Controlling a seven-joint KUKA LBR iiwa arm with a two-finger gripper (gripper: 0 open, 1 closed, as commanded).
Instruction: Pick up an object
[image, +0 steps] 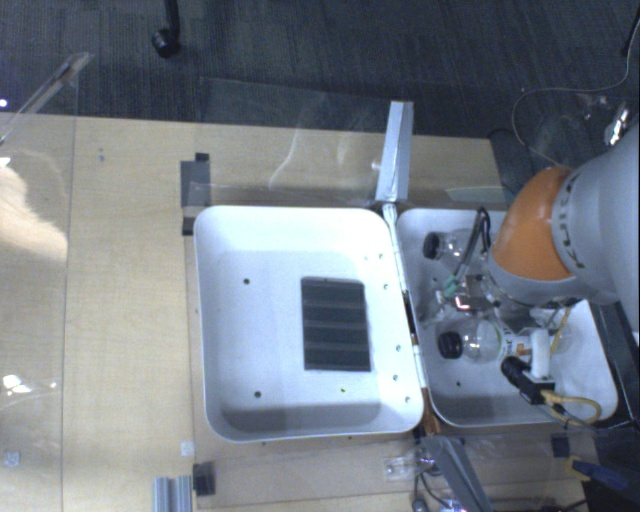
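My gripper (463, 297) hangs low over the right bin (600, 380), under the grey arm with its orange band. Just below it lies a clear bulb-shaped bottle (478, 343) with a black cap pointing left. A second clear bottle with a black cap (438, 245) rests near the bin's far left corner, above the gripper. The gripper's tip is lost among the clear bottles and the wrist, and I cannot tell whether it touches either one. In the left bin (230, 300) a dark ribbed rectangular block (335, 323) lies flat near the middle.
The two bins meet at a raised wall (408, 320). A grey metal post (393, 165) stands behind that junction. Wooden bench surface (110, 300) stretches to the left of the bins.
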